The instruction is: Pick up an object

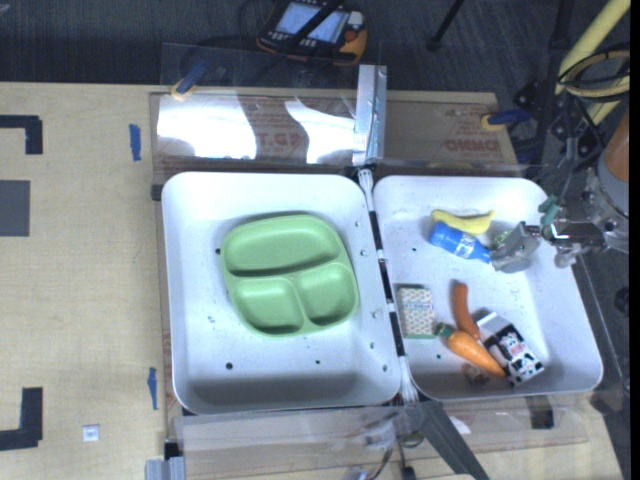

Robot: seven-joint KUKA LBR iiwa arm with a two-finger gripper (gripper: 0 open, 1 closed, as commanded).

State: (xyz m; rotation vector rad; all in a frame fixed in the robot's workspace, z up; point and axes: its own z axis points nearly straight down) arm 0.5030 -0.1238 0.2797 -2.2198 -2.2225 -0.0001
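My gripper (541, 249) hangs over the right side of the right bin (565, 368), with its fingers apart and nothing between them. Its left fingertip (513, 252) is just right of a blue bottle (459, 241). A yellow banana (463, 218) lies directly behind the bottle. Nearer the front lie an orange sausage-shaped piece (461, 307), a carrot (473, 349), a small patterned packet (415, 309) and a black-and-white box (512, 349).
The left bin (190, 368) holds a green divided plate (290, 272). A raised divider (384, 288) separates the two bins. A clear panel and a metal bracket (370, 113) stand behind the bins. Cables and stands crowd the far right.
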